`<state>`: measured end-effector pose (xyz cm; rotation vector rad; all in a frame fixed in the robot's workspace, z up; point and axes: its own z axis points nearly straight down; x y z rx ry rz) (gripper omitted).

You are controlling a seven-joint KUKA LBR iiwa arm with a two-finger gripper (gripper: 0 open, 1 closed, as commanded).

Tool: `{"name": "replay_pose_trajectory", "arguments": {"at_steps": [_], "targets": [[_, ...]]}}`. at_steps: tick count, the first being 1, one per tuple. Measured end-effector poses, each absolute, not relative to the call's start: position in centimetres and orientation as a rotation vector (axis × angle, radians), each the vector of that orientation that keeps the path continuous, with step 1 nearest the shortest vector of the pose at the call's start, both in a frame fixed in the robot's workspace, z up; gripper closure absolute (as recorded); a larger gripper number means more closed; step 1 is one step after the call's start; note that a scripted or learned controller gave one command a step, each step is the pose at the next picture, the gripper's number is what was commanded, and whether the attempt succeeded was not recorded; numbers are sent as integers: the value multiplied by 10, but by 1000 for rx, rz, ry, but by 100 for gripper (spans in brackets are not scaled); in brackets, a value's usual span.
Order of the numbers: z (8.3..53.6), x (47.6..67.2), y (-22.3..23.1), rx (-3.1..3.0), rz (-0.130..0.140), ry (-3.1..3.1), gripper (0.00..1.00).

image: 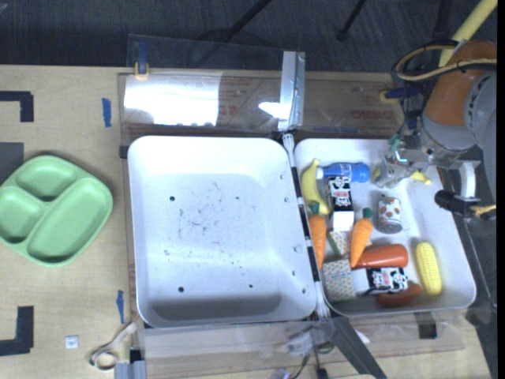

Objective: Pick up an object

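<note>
Right bin (461,290) crowded with toy food; left bin (213,227) beside it, green divided plate (51,208) well apart on the bench. Likely pick — judged from nearness alone — the small can (390,214), lying tilted near the middle of the right bin, just below and a little left of the gripper (401,160); gripper at the upper right of that bin, close above the floor, near but apart from the can; state of the gripper not to be told from this view, too small and blurred against the white. Can probably light, stiff, smooth-sided and apt to roll; best taken across its round body, at mid-length, not by the ends. Other choices close by: blue bottle (347,172) at the top, just left of the gripper, banana (311,184) beside the divider, two carrots (360,239) lower down, corn cob (427,265) toward the right wall, red sausage (383,256) between carrot and corn; all likely hollow plastic — light, hard, somewhat slippery; tapered carrots liable to squirt out of a pinch, so better gripped at the thick end. Tight packing at the lower middle a risk: neighbours touching, little room for a clean descent; can and corn more open to reach.
</note>
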<state>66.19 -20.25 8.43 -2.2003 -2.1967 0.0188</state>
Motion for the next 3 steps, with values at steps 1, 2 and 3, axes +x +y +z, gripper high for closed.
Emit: {"name": "replay_pose_trajectory", "arguments": {"at_steps": [1,2,3], "targets": [[182,661,-191,-2245,-2,-2201,100],[182,661,-191,-2245,-1,-2201,0],[109,667,-204,-2180,-3,-2262,0]]}}
